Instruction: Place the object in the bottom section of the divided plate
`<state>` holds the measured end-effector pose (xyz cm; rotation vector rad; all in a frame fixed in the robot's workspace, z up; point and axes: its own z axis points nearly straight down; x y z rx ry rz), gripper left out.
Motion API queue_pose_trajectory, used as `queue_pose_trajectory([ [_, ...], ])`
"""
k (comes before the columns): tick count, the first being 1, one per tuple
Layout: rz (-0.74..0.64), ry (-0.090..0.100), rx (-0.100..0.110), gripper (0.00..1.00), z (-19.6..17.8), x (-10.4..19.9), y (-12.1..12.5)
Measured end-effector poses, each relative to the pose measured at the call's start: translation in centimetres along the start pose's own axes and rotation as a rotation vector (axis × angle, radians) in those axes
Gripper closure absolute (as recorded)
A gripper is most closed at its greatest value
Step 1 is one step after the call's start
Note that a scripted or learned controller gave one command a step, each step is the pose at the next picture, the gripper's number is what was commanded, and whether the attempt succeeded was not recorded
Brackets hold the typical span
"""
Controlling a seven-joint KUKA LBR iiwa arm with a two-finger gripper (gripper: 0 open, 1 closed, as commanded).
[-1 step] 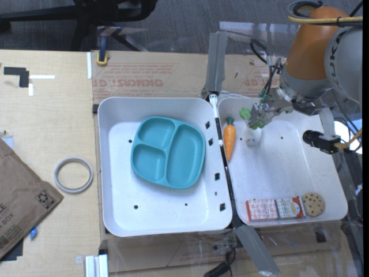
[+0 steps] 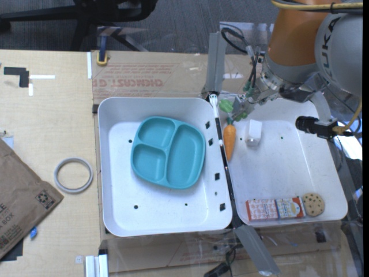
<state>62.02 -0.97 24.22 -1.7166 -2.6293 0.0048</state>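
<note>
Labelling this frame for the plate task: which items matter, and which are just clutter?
Job items:
- carrot, hanging upright at the bins' divider
- blue divided plate, in the left bin
- end effector, just above the carrot's green top

Lying about:
- white cube
- two snack packets
- cookie
- tape roll
- cardboard box

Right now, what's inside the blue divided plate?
The blue divided plate in the left bin shows bare blue floors in all three sections; no part of it is covered. The carrot lies at the right bin's left edge, below the gripper.
</note>
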Motion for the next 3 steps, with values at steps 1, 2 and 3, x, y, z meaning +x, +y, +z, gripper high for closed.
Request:
queue_pose_trajectory([
  [1, 0.162, 0.001, 0.003, 1.0, 5.4, -2.4, 3.2],
  [2, 0.062, 0.0, 0.001, 1.0, 5.3, 4.0, 3.6],
  [3, 0.062, 0.0, 0.001, 0.0, 5.3, 4.0, 3.6],
])
